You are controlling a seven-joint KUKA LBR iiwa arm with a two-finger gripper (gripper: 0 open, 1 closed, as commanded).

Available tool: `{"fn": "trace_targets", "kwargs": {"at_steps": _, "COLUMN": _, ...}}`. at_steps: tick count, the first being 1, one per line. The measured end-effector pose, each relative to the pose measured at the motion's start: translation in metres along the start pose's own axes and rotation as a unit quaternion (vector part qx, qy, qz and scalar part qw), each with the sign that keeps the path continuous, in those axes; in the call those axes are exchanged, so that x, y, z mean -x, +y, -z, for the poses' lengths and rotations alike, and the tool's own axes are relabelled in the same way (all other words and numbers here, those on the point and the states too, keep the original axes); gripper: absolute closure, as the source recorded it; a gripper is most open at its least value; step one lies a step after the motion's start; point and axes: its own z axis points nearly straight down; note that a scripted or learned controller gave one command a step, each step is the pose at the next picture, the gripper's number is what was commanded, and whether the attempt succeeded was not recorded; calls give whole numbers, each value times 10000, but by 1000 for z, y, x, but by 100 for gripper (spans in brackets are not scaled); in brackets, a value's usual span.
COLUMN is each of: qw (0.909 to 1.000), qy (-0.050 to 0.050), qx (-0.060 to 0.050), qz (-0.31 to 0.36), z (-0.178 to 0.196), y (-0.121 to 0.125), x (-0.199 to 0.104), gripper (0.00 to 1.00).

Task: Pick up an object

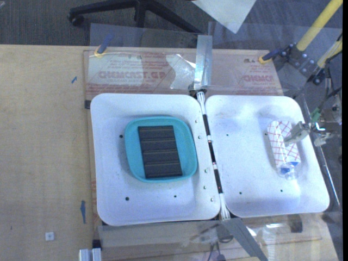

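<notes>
In the right bin [244,194] a white packet with a red criss-cross pattern [283,145] lies lengthwise near the right wall, and its clear, bluish end [288,171] points toward the front. The left bin [109,194] holds a teal square dish [133,140] at its middle. A dark ribbed block [159,151] lies flat in that dish.
A small metal fitting [314,128] sits at the right bin's right rim, touching the packet's upper end. Yellow-handled clamps [321,20] stand at the back right. A metal strip [203,61] and clear sheets lie behind the bins. The wooden bench [43,145] stretches to the left.
</notes>
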Motion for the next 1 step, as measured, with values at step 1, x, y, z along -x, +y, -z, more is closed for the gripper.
{"fn": "trace_targets", "kwargs": {"at_steps": 1, "qw": 9993, "qy": -3, "qx": 4, "qz": 382, "z": -84, "y": -4, "x": -36, "gripper": 0}}
